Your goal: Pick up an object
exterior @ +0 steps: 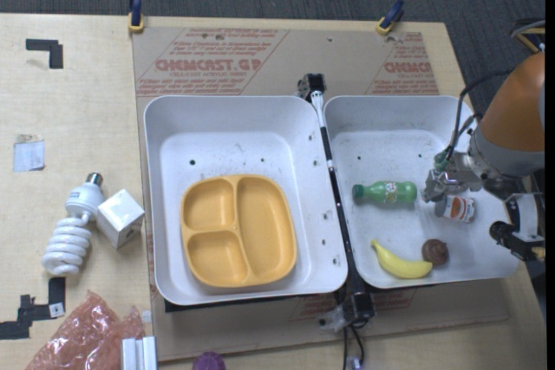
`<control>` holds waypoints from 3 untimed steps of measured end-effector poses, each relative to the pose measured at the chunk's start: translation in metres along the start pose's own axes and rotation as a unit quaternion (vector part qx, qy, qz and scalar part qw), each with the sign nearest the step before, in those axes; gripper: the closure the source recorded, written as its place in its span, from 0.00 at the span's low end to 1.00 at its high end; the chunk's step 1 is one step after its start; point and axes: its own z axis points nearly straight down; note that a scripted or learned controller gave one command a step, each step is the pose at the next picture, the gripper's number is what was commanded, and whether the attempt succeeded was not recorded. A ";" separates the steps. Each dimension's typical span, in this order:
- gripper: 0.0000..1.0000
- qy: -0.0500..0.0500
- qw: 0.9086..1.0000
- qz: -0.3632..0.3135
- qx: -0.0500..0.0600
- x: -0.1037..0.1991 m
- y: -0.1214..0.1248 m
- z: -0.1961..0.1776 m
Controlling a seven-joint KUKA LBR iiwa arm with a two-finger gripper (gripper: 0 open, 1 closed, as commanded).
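Right bin (381, 121), contents, four items:

1. Green bottle (387, 193), lying on its side near the middle of the bin floor, cap toward the left wall.
2. Small can (458, 209) with a red and white label, by the right wall, just beside the bottle's base.
3. Banana (401, 262), along the near edge.
4. Brown ball (435, 251), touching or almost touching the banana's right tip.

Left bin (165, 143), contents, one item: yellow divided plate (236, 230), three compartments, flat on the floor toward the near wall.

My fingers (440, 185): low over the right side of the right bin, between the bottle's base and the can. I cannot tell whether they are open or closed; the metal there is too small and cluttered to read. Nothing is visibly between them.

Progress, by my judgement: nothing lifted. All four items rest on the bin floor. The approach looks made, with the can or the bottle the likely target; closing, lifting and clearing the bin are all left.
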 end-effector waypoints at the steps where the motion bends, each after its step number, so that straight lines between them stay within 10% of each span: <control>1: 0.00 0.007 1.000 -0.004 0.002 0.008 0.001 0.001; 2: 0.00 0.000 1.000 0.000 0.001 0.059 -0.043 0.023; 3: 1.00 -0.001 1.000 0.001 0.000 0.058 -0.042 0.013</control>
